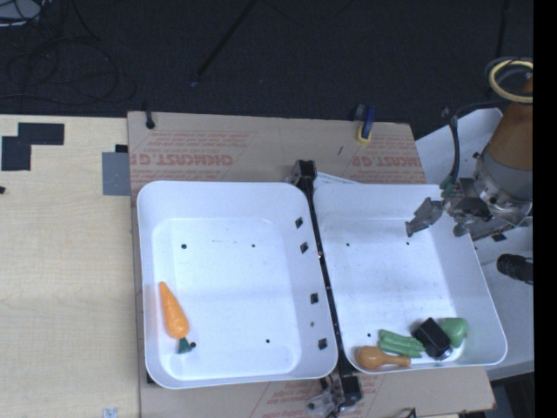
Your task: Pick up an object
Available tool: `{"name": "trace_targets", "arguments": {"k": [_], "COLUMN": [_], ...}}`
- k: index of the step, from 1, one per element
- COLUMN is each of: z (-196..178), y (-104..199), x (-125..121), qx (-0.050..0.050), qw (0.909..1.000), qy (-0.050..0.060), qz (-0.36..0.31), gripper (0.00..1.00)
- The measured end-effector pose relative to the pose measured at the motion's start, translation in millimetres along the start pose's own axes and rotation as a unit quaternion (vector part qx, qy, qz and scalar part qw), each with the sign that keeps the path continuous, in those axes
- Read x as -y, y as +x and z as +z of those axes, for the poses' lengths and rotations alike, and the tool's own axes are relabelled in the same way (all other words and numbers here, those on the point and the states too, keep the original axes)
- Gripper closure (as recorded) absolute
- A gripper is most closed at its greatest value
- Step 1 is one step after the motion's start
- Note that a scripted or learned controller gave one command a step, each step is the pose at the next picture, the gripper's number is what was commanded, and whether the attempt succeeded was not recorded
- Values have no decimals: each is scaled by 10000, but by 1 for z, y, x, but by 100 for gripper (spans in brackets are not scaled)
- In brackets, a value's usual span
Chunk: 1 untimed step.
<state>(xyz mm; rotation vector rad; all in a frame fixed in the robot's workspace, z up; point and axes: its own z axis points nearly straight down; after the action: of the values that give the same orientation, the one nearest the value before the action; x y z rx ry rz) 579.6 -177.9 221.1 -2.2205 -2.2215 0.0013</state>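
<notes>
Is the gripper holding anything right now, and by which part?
Nothing is held. The gripper hangs above the right bin, far from the toys at its near edge.

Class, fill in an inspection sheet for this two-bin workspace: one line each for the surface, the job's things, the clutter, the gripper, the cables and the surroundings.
Surface: left bin and right bin side by side on a cardboard sheet.
Job's things: toy carrot in the left bin's near-left corner; green pods, black block, green piece and orange-tan pear-shaped piece clustered along the right bin's near edge.
Clutter: blue clamp on the cardboard's far edge.
Gripper: gripper over the right bin's far-right part, apart from the objects; finger state unclear.
Cables: dark cables on the floor beyond the bench.
Surroundings: pale wooden bench top at left.
</notes>
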Motion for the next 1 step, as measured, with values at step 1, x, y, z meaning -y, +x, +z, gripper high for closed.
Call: {"name": "trace_targets", "arguments": {"k": [1], "z": [-10], "y": [-1], "x": [0], "qx": [-2], "qw": [10000], "qy": [3], "qz": [-3], "gripper": [100]}}
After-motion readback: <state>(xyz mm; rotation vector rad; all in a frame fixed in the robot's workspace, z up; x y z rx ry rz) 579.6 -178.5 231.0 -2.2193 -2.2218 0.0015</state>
